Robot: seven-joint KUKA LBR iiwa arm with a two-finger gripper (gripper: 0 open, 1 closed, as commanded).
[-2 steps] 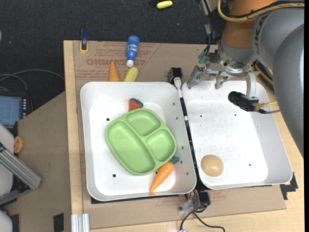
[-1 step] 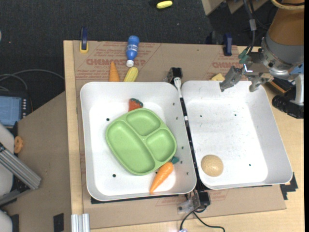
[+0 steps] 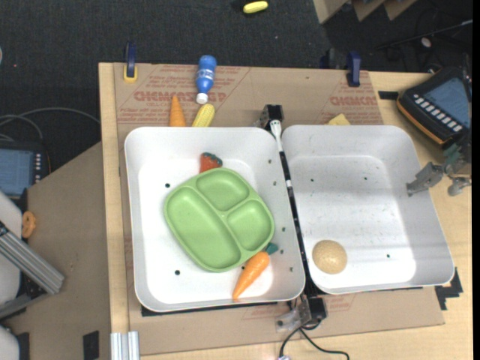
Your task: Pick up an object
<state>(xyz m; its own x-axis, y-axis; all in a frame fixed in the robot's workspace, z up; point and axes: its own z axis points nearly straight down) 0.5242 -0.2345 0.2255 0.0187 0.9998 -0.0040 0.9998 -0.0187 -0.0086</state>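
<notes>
The left bin point(image 3: 150, 276) holds a green divided plate point(image 3: 219, 217). An orange carrot point(image 3: 251, 273) lies against the plate's near right edge. A small red and orange piece point(image 3: 209, 160) pokes out at the plate's far edge. In the right bin point(image 3: 420, 223) a round tan ball point(image 3: 329, 256) rests near the front left corner. My gripper point(image 3: 439, 181) hangs over the right bin's right rim, well away from the tan ball. Its two grey fingers point(image 3: 421, 179) are spread apart with nothing between them.
Behind the left bin, on the brown board, lie a blue and white bottle point(image 3: 205, 76), an orange carrot piece point(image 3: 176, 112) and a yellow corn cob point(image 3: 203, 115). A black clip point(image 3: 273, 116) sits between the bins' far corners. A dark device point(image 3: 441, 106) stands at the right.
</notes>
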